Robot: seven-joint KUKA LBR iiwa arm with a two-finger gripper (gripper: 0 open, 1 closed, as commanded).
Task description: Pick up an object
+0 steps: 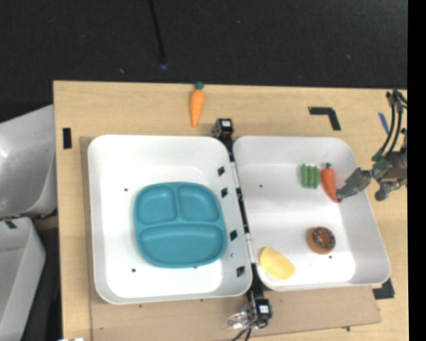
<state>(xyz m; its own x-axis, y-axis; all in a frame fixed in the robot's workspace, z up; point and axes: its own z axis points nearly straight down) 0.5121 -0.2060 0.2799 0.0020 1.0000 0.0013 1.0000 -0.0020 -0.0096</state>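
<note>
The gripper (356, 183), fingers spread and holding nothing, is hovering beside the carrot (329, 182), seemingly lining up a grasp.

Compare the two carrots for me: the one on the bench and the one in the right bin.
The bench carrot lies on bare wood above the bins; the bin carrot lies inside the right bin, beside a green item. The bench one is paler orange, the bin one redder. Both are small with green tops.

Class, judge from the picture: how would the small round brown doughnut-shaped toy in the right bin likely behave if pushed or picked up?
The round brown doughnut-shaped toy lies flat, so it would probably slide rather than roll. It looks small, so likely light. Its low profile may make it hard to grip.
</note>
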